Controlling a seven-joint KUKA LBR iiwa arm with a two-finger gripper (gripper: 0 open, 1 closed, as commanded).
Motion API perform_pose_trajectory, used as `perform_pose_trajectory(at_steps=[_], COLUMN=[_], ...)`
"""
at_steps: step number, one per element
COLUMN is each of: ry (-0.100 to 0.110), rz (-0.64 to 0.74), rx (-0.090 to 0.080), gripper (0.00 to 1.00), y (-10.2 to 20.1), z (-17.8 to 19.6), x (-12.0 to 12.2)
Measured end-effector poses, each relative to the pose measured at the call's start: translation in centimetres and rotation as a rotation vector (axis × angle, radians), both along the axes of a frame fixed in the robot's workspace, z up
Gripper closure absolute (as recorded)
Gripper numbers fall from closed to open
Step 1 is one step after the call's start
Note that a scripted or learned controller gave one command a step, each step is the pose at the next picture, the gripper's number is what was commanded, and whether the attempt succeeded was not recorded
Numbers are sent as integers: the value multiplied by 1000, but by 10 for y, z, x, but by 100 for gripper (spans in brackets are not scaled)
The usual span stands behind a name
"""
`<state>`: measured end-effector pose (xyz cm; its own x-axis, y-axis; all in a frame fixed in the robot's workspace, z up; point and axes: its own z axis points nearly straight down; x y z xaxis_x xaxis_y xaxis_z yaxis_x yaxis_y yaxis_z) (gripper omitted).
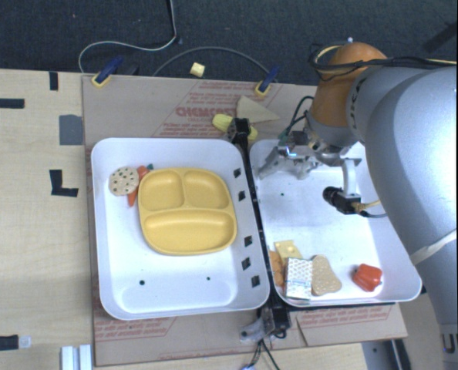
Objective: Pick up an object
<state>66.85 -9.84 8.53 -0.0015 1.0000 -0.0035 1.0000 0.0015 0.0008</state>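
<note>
My gripper (289,157) hangs over the far left part of the right bin (321,214), below the orange wrist band (345,75). Nothing lies directly beneath it. Along the right bin's near edge rest a yellow cheese piece (287,250), a pale patterned cracker (298,277), a tan bread slice (324,276) and a red toy (367,277). A thin orange strip (277,267) lies at the left wall beside the cracker. In the left bin (121,284) sits a yellow divided plate (187,210), with a speckled cookie (122,180) and an orange carrot piece (138,182) at its far left.
The big grey arm body (414,153) covers the right side of the right bin. A black cable end (343,199) hangs over that bin's middle. A yellow object (224,121) and a tan scrap (257,110) lie on the cardboard behind the bins.
</note>
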Motion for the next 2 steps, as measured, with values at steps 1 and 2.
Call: perform_pose_trajectory(at_steps=[1,2], ry=[2,-1], rz=[-2,-8], rx=[-2,-2], gripper=[0,0], y=[2,-109], z=[0,25], x=[-1,-1])
